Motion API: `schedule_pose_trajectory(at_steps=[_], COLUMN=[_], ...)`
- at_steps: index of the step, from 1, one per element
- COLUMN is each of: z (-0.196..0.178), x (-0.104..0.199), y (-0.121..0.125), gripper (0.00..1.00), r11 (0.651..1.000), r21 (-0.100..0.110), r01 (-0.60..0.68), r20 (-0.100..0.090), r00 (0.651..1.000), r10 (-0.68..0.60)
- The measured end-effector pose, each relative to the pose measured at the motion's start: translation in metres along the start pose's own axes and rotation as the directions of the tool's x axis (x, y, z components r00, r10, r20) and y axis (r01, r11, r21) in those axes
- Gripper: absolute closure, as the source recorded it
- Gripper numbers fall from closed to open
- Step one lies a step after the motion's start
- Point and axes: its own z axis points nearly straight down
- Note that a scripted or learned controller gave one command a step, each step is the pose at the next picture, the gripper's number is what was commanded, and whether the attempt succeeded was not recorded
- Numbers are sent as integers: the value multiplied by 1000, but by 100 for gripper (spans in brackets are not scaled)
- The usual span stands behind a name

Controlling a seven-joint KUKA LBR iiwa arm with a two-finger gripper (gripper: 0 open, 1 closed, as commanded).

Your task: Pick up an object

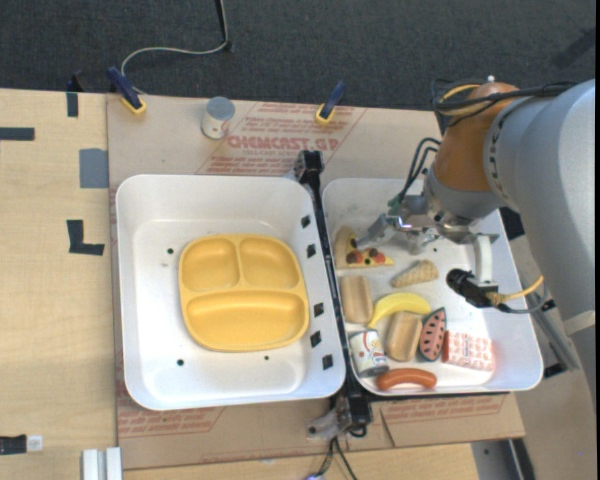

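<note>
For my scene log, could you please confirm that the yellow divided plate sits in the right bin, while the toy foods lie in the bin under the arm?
Not quite: the camera view shows the yellow divided plate in the left bin, not the right one. The rest holds: the toy foods, such as the banana and the watermelon slice, lie in the right bin, under the arm.
</note>
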Motion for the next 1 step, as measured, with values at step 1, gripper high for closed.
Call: schedule_pose_trajectory(at_steps=[1], z=[2], x=[28], y=[41], gripper=[0], r11=[1000], r21=[2], r01=[-1], r20=[4], r00=[1000], r10=[1])
